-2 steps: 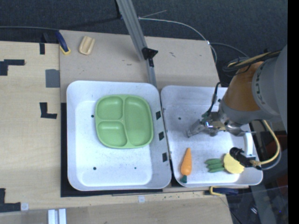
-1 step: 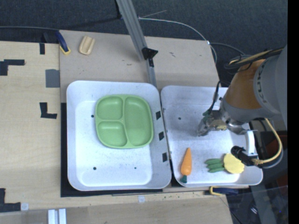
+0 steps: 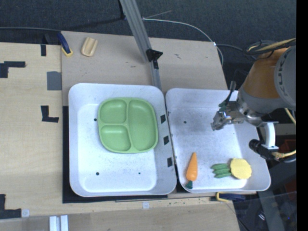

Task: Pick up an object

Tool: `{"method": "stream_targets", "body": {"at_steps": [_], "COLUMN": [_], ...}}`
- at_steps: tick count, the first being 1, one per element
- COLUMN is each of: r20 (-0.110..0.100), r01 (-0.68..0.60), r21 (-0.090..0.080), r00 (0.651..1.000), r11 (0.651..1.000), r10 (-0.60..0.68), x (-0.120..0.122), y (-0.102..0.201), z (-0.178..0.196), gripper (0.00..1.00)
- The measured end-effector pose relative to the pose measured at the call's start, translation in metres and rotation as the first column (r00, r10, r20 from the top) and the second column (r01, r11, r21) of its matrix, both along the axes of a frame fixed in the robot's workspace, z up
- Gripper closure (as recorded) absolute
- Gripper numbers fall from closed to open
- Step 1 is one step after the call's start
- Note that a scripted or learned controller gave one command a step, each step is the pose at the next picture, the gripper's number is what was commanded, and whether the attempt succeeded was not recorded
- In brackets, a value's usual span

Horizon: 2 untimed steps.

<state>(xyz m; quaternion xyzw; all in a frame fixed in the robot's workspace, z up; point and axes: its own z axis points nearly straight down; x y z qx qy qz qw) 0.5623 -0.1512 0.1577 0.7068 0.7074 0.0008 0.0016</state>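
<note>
From the camera view above the bench (image 3: 192, 66), two white bins sit side by side. The left bin (image 3: 82, 177) carries a green divided plate (image 3: 128, 124), lying flat a little above the middle. The right bin (image 3: 202, 109) has the things worth going after, all along its near edge: an orange toy carrot (image 3: 192, 166) by the near-left corner, pointing up and away from the rim, and over to the right a yellow piece with a green leafy end (image 3: 234, 169) (a toy corn or something of that sort, I can't name it for sure). The carrot and the yellow piece lie apart from each other. The arm comes in from the right, its orange band showing above the wrist, and the gripper (image 3: 219, 121) hangs over the upper right part of the right bin, above bare white floor and well away from both toys. Whether it is spread or closed I cannot tell from here; the tip is a small dark-and-grey cluster and nothing shows in it. So, as I judge it, the pick is not yet done: no object is lifted, both toys lie in the bin, and the whole approach, descent and grasp is left.
</note>
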Motion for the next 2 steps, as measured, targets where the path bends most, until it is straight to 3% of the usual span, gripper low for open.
{"method": "stream_targets", "body": {"at_steps": [1, 2], "r20": [0.001, -0.006], "r01": [-0.001, -0.004], "r21": [0.000, 0.002], "r00": [1.000, 1.000], "r11": [1.000, 1.000], "r10": [0.001, 0.004], "x": [0.001, -0.016], "y": [0.000, 0.048], "z": [0.053, 0.051], "gripper": [1.00, 1.00]}}
